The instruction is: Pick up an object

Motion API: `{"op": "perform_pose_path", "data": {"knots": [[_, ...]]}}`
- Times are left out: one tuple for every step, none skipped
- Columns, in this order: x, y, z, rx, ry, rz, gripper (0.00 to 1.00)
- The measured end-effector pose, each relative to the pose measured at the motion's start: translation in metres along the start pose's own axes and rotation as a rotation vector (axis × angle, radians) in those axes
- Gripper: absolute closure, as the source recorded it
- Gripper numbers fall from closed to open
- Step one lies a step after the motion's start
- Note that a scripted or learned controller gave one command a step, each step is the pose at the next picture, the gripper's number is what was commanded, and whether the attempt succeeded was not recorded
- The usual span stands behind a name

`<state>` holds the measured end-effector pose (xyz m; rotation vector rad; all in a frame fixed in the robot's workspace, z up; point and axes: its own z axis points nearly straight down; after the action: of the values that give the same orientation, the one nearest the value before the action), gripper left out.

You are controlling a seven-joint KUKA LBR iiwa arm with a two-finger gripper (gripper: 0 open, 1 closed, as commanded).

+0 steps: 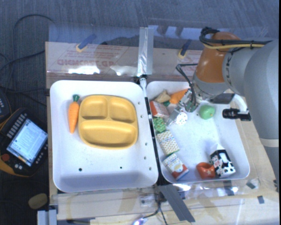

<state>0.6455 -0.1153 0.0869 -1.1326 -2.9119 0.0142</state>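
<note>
My gripper (179, 110) is low in the upper left part of the right bin (234, 144), reaching in from the right under the orange band. Its tip is just above a small white speckled block (181, 119). Around it lie an orange piece (177, 96), a red packet (158, 109), a green checkered packet (159, 124) and a green ball (206, 111). I see nothing held in it.
Nearer the front of the right bin are a pale checkered box (168, 142), a juice carton (174, 166), a red cup (204, 170) and a cow-patterned carton (223, 163). The left bin (61, 172) holds a yellow divided plate (107, 121) and a carrot (73, 115).
</note>
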Motion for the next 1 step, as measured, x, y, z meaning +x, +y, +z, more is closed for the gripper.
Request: {"op": "perform_pose_path", "data": {"knots": [[0.0046, 0.0032, -0.0006, -0.017, -0.013, 0.285, 0.0]]}}
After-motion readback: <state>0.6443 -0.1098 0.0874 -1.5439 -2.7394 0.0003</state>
